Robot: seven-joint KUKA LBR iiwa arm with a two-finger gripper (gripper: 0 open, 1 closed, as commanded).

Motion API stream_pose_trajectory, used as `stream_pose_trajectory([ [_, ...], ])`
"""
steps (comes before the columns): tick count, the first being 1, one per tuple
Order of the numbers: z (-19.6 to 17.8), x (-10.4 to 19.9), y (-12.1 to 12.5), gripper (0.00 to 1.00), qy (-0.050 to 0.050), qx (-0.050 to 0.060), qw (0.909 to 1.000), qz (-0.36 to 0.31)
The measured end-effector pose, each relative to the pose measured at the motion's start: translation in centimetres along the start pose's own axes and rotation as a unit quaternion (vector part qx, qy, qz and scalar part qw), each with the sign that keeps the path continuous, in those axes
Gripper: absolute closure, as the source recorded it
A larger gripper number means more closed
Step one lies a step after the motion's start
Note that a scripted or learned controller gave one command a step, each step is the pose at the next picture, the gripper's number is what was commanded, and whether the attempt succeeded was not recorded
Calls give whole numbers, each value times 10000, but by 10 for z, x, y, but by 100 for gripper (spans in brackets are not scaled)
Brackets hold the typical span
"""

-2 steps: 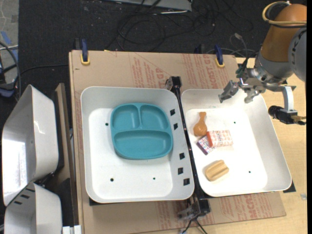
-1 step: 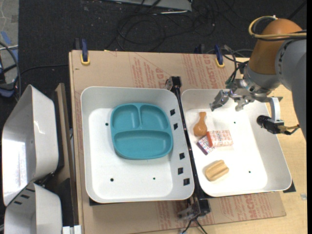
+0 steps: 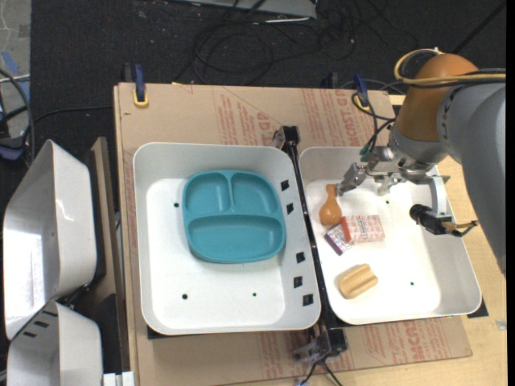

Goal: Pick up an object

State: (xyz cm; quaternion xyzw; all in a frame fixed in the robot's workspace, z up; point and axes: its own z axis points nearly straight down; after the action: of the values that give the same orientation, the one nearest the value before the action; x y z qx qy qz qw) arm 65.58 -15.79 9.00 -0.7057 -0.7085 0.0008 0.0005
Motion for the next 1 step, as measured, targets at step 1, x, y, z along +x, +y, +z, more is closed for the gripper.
stream_pose_trajectory([
  [1,-13,0,1,100,-5,-24,10000,-4],
])
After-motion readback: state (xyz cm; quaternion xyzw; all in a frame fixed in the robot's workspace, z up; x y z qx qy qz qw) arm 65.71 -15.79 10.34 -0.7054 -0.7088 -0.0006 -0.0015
